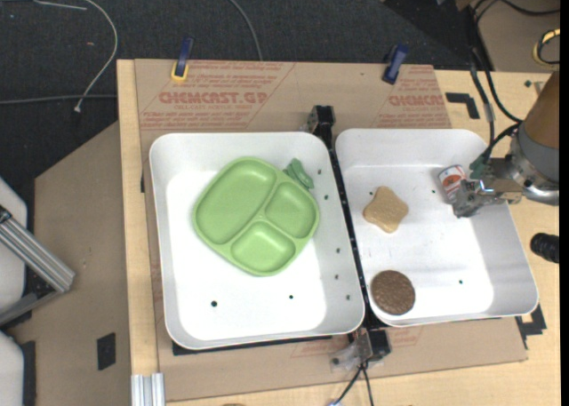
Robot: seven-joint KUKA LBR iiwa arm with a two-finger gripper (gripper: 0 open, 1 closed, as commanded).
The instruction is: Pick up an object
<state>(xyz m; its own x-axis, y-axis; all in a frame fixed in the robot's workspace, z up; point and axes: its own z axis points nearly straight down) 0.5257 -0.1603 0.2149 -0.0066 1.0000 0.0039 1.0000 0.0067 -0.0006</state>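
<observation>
While the grey two-finger gripper [466, 201] hovers over the right white bin [427, 302], whether it holds anything cannot be told. A tan bread-shaped piece [386, 209] lies nearest, toward the bins' divider; a small red-and-white object [450, 180] sits just beside the gripper.

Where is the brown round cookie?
The brown round cookie sits in the right bin, at its near-left corner by the front rim, just below the tan biscuit in the camera view.
</observation>
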